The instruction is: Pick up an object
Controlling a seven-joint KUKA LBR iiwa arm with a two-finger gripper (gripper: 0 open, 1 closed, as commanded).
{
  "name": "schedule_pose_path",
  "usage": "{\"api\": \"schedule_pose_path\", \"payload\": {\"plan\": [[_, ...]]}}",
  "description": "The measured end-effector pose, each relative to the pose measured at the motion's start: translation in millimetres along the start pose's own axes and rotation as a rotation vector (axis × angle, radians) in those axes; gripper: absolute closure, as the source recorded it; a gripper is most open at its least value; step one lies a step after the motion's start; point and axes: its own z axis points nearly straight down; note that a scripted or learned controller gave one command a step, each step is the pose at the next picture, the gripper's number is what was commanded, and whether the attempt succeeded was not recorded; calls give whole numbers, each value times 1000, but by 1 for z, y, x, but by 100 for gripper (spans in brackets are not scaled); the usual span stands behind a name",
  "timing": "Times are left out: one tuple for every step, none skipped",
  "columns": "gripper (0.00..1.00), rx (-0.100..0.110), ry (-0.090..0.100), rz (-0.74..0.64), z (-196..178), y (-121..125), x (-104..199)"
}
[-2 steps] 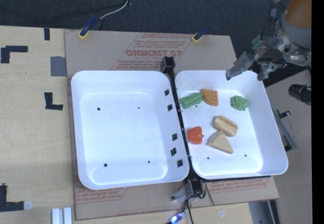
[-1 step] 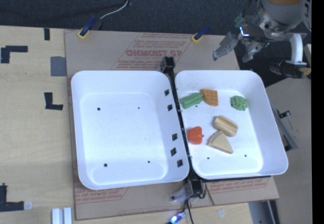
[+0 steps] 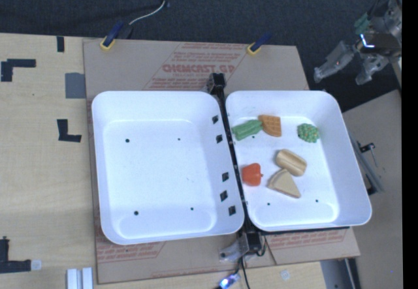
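Gripper [image 3: 366, 53] sits at the upper right of the camera view, outside both bins, beyond the top right corner of the right bin [image 3: 349, 151]. It is too small and cluttered to read, so I cannot tell its state, and nothing is seen held in it. My judgement: task not started, no object lifted, the whole approach, descent and grasp are left.

Candidate objects all lie in the right bin. Green long piece [image 3: 247, 129] is near the divider, just beside or touching the orange-brown wedge [image 3: 270, 125] to its right. Green knobbly piece [image 3: 308, 132] lies alone toward the right wall, apart from the rest. Tan roll [image 3: 290, 161] is mid-bin, with the tan triangular piece [image 3: 285, 184] right below it, close, maybe touching. Red-orange piece [image 3: 252, 174] lies left of those two, just beside the triangle.

Left bin [image 3: 104, 170] holds no objects that I can see. Both bins rest on a cardboard sheet [image 3: 196, 66] on the bench [image 3: 39, 151]. Black clips [image 3: 226, 177] run down the seam between the bins. A cable [image 3: 153, 7] trails across the dark floor at top.

In the way: paired pieces crowd each other, so a grasp there may nudge a neighbour. The knobbly green one looks the freest pick, though it is near the bin wall.
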Motion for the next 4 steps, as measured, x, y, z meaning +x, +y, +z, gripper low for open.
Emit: {"api": "schedule_pose_path", "payload": {"plan": [[0, 3, 1, -1, -70, -84, -9], [0, 3, 1, -3, -101, -86, -7], [100, 5, -1, -3, -110, -85, -7], [100, 17, 2, 4, 2, -81, -66]]}}
